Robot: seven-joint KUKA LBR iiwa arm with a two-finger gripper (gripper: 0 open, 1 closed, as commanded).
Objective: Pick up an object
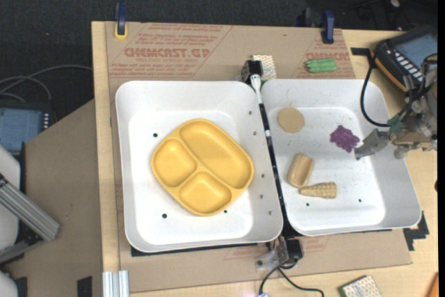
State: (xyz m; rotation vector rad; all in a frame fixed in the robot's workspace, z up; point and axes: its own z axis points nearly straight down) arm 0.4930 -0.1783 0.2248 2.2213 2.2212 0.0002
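Note:
The right bin (396, 209) holds several things. A purple lumpy piece (343, 138) lies toward its right side. A round tan disc (291, 120) sits at the back left. A tan cylinder (300, 169) and a waffle cone (319, 190) lie near the middle front. My gripper (370, 143) hangs low over the right side of this bin, just right of the purple piece and close to it. Nothing is seen held in it.
The left bin (132, 108) carries a yellow divided plate (201, 165). A green object (320, 65) rests on the bench behind the right bin. A black cable (364, 104) loops above the right bin's far right corner.

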